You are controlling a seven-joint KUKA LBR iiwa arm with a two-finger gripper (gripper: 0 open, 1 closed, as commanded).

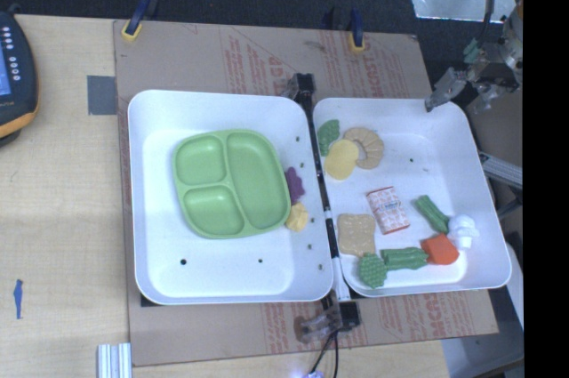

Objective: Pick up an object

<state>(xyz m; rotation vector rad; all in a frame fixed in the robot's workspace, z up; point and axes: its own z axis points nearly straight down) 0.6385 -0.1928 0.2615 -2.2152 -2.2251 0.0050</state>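
A: Broccoli [372, 270] sits lowest in your view, at the front edge of the right bin [480, 180], touching a green stalk-shaped piece [404, 258]. Orange piece [441, 250] and a white one [462, 230] just beside that.

B: And the rest of your candidates?

A: Toast slice [356, 232], small red-and-white box [388, 210], green pod [432, 213], yellow round [340, 160] overlapping a tan ribbed disc [366, 146], dark green leaf [328, 134] by the divider. Left bin [151, 189]: green divided plate [230, 182], purple bit [294, 183] and yellow bit [297, 217] touching its right rim.

B: Gripper?

A: Gripper [455, 89] hovers over the right bin's far corner, well apart from every item. You can't tell from here whether it is released or clenched; too dark and small. Nothing seen between its tips.

B: Progress?

A: By my reading, nothing picked. All pieces lie in the bins. You've got the approach, the descent, the grasp and the lift left.
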